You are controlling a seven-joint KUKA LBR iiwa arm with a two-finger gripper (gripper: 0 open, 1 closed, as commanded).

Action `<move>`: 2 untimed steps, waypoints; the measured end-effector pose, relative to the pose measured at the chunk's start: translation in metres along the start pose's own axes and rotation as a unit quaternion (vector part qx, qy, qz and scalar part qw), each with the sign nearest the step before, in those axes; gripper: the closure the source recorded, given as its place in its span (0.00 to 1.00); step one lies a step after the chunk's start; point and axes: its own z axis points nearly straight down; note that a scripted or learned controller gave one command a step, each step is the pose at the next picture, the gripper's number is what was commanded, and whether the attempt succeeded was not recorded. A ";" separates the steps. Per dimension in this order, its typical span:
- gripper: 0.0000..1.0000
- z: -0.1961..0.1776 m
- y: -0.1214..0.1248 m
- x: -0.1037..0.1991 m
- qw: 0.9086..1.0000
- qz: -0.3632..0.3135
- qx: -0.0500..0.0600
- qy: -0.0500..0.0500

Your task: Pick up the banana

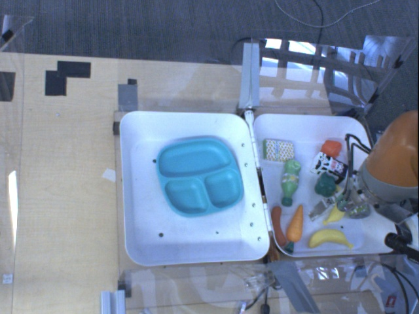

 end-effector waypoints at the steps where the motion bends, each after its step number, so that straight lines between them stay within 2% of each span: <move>1: 0.00 0.019 0.025 -0.004 1.000 -0.004 0.001 0.001; 2: 0.00 0.018 0.003 -0.024 0.993 -0.118 -0.002 0.000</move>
